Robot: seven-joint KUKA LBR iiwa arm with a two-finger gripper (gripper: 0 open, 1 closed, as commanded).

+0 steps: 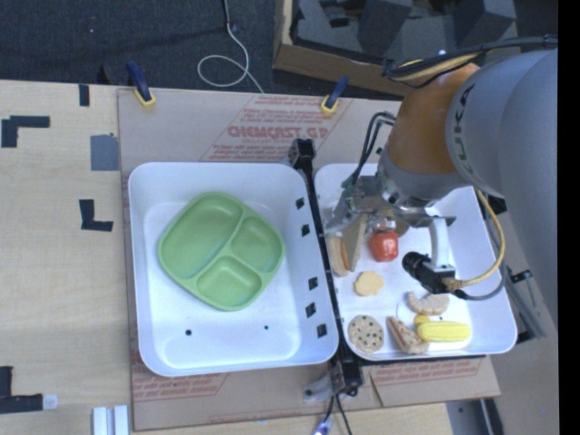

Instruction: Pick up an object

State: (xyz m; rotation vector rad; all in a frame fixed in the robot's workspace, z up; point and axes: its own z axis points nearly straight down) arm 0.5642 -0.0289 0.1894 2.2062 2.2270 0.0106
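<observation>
Reaching in from 3 o'clock with the arm and hanging the gripper low over the 10 o'clock part of the right bin. Not holding anything that can be seen; not managing to tell from this slant whether the jaws are wide or narrow, with the wrist covering them.

Lying just at 5 o'clock of the gripper: a red tomato. Lying at 7 o'clock of it, against the bin's left wall: a slice of bread. Sitting further toward 6 o'clock: a pale round biscuit, a chip cookie and a cob of corn. Resting apart in the left bin: a green plate.

Judging the step: closing in on a target, probably the tomato or the bread, with no grasp made yet. Calling next for centring over one piece, dropping straight down, then squeezing and lifting without nudging the neighbours.
</observation>
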